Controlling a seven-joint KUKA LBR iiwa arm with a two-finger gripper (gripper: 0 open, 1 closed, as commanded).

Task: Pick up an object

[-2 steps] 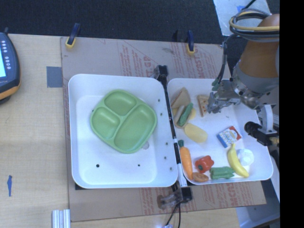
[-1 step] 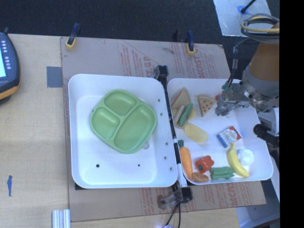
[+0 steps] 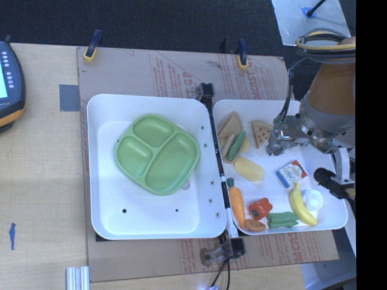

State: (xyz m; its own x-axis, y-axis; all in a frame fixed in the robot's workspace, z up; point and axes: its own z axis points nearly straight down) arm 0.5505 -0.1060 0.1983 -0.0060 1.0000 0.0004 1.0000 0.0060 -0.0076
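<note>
The right bin [image 3: 338, 222] holds several toy foods. There is a tan bread wedge [image 3: 230, 125], a green pickle [image 3: 236, 145], an orange cracker slice [image 3: 260, 133] and a yellow lemon-like piece [image 3: 249, 169]. Nearer the front lie a carrot [image 3: 236, 203], a red pepper [image 3: 260, 207], a green vegetable [image 3: 282, 220], a banana [image 3: 300, 204] and a blue and white carton [image 3: 291, 173]. My gripper [image 3: 279, 144] hangs over the bin's upper middle, just right of the cracker slice and above the carton. I see nothing held in it.
The left bin [image 3: 100, 162] carries a green divided plate [image 3: 158, 153]. A black clamp bar [image 3: 214, 156] joins the bins. My arm's orange band [image 3: 331, 83] looms over the right bin's far right corner. A handheld controller [image 3: 8, 80] lies at the left edge.
</note>
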